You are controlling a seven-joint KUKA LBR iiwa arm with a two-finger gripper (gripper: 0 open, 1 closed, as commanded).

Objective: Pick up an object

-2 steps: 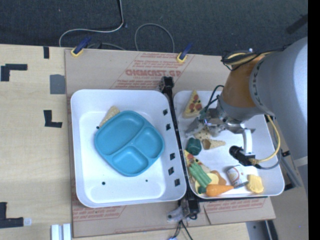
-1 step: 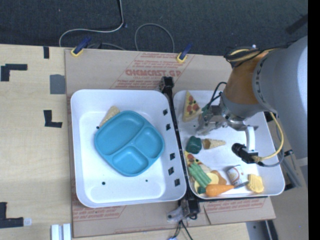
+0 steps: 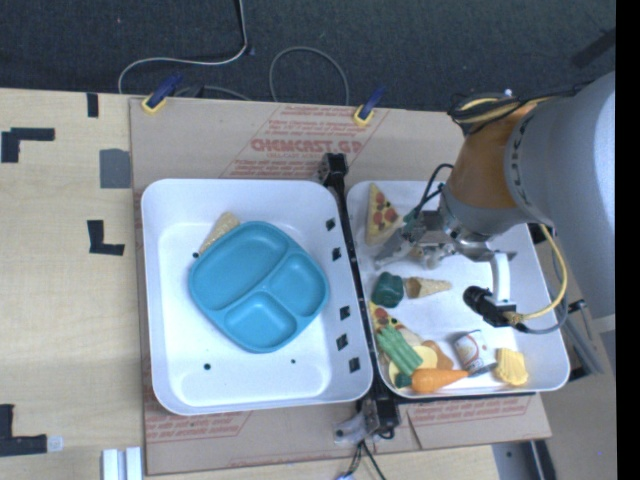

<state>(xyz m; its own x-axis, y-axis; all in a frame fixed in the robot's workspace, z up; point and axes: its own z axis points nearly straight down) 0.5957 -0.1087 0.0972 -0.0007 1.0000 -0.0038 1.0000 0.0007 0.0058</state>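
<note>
My gripper (image 3: 412, 252) hangs low over the upper left part of the right bin (image 3: 540, 268). It looks open, and I see nothing between its fingers. A toy pizza slice (image 3: 378, 211) lies just up and left of it. Just below it lie a dark green round piece (image 3: 388, 289) and a small ice cream cone (image 3: 428, 287). The grey arm with its orange band (image 3: 490, 158) reaches in from the right and hides part of the bin's far side.
Along the right bin's front lie green pickle-like pieces (image 3: 398, 349), an orange carrot (image 3: 438, 378), a yellow piece (image 3: 511, 366) and a small ring-shaped item (image 3: 467, 346). The left bin (image 3: 170, 368) holds a blue divided plate (image 3: 259, 284) over a tan piece (image 3: 221, 230).
</note>
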